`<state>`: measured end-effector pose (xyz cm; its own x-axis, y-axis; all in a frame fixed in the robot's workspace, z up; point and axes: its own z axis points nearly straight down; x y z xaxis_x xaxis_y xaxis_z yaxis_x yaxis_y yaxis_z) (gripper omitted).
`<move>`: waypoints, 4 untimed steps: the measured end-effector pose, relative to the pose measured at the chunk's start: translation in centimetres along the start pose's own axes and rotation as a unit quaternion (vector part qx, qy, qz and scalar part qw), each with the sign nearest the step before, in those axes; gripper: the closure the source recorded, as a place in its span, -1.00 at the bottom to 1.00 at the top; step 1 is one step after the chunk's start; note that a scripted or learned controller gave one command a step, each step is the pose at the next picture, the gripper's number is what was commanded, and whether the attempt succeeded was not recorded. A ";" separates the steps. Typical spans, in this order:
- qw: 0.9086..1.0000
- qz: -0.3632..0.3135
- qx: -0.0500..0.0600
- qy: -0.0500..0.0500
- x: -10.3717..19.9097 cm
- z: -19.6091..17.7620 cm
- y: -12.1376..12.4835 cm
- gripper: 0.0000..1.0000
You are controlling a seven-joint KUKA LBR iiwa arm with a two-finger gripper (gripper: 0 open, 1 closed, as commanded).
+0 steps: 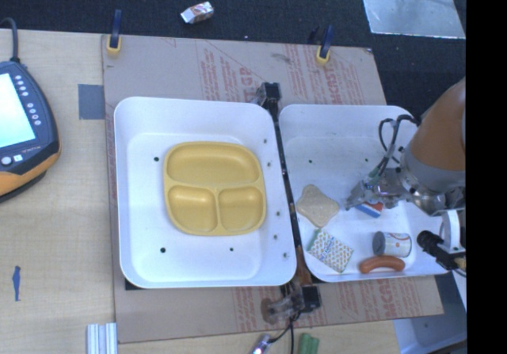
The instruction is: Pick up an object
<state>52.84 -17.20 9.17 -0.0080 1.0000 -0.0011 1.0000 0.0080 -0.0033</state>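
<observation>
A: Camera view, what have we got?

B: Two white bins side by side on a cardboard sheet. Left bin (135,186) holds a yellow divided tray (214,186), three compartments, flat on the bin floor, roughly centred.

A: Right bin?

B: Right bin (333,127) has the loose items, all in its lower half. Tan bread slice (318,205) near the left wall. Just below it, a patterned square packet (329,250), tilted like a diamond. Small white cup (394,244) lying on its side, dark opening facing left. Sausage (382,265) just beneath the cup, close to the bin's front edge. A small blue and red item (368,207) sits right at the gripper.

A: Arm?

B: Comes in from the right, orange band visible at the frame's edge. Gripper (372,192) is low in the right bin, right side, above the cup. Cables loop up behind it.

A: Jaw state?

B: Cannot tell. Fingers are blurred into the metal parts and the blue and red item. Can't say it's held, only that it's touching or just beside the gripper tip.

A: Bread and packet relative to the gripper?

B: Both to its left, apart from it. Bread is nearer.

A: Outside the bins?

B: Teach pendant (24,135) on the bench at far left. Two clamps (115,37) at the cardboard's top edge. Crumpled wrapper (197,13) on the dark floor above.
</observation>
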 end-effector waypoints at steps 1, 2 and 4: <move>1.000 -0.001 0.001 0.000 -0.1 -1.0 0.0 1.00; 1.000 0.003 -0.001 0.000 -2.6 -9.9 -3.3 1.00; 1.000 0.001 0.000 0.000 2.1 -6.2 1.9 -1.00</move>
<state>54.70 -15.06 15.34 -0.0060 1.0000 -0.0005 1.0000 0.0060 -0.0024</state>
